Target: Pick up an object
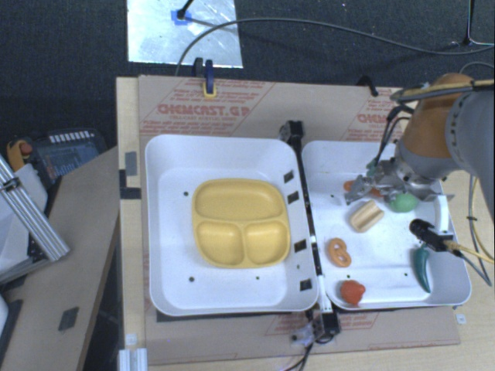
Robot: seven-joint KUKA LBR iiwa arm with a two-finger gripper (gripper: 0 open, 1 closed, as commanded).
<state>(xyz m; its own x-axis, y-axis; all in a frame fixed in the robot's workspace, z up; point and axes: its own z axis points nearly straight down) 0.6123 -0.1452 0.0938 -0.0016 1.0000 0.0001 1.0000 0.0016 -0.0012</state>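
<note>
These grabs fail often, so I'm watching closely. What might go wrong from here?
The claw sits low in the right bin, crowded by a bread roll, a green ball and a small orange piece. It may nudge one aside or pinch two together. The ball looks likely to roll away if touched.

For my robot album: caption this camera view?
Gripper over right bin's toy food; yellow tray in left bin.

Bright, even light from above — both white bins [232, 149] look nearly washed out, with only soft, faint shadows. The foil sheet [184, 22] at the far left glares. The dark floor [62, 37] is grainy — focus slightly soft throughout.
</note>
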